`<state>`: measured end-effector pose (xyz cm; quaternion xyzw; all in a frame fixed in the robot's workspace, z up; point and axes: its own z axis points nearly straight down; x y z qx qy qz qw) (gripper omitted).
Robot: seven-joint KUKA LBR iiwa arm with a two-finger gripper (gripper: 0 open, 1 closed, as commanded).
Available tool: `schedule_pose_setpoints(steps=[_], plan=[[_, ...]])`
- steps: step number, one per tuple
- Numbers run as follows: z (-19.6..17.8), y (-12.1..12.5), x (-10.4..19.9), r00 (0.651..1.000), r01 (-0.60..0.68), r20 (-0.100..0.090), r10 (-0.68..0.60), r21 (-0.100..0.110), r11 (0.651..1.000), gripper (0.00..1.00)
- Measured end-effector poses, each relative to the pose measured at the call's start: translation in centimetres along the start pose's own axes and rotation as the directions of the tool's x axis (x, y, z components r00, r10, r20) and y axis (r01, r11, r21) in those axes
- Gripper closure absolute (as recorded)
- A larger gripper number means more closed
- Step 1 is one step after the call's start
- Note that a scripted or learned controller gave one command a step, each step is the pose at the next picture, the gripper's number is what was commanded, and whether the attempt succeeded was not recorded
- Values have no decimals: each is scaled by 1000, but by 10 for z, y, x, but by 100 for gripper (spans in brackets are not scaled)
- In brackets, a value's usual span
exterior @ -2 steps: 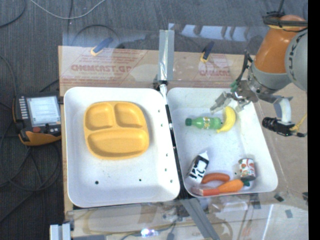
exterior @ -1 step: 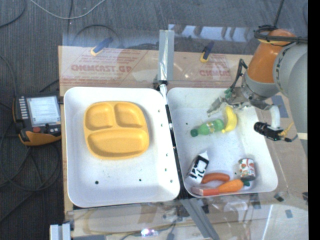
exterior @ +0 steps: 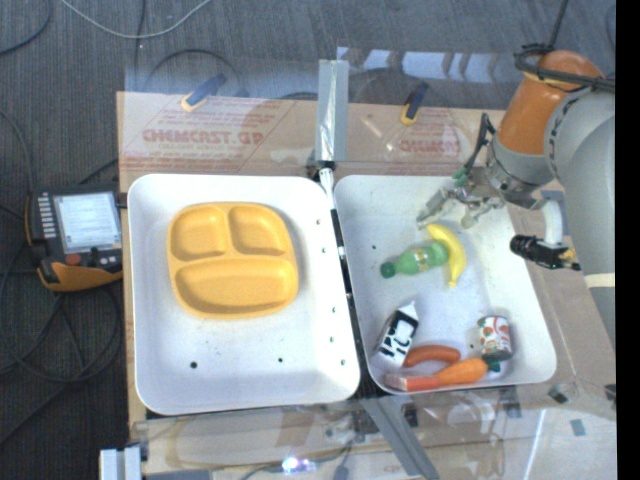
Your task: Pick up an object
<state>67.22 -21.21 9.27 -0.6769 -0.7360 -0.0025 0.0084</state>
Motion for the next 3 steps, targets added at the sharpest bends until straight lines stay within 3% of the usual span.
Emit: schedule_pose_setpoints(steps=[1, 2, 3], plan=[[3, -14, 5, 993, 114, 19, -114, -14, 993, 0], [-7, -13, 6, 993, 115, 22, -115, -17, 993, 100], [-116, -6, 73, 999, 28, 17, -28, -8, 1000, 100]])
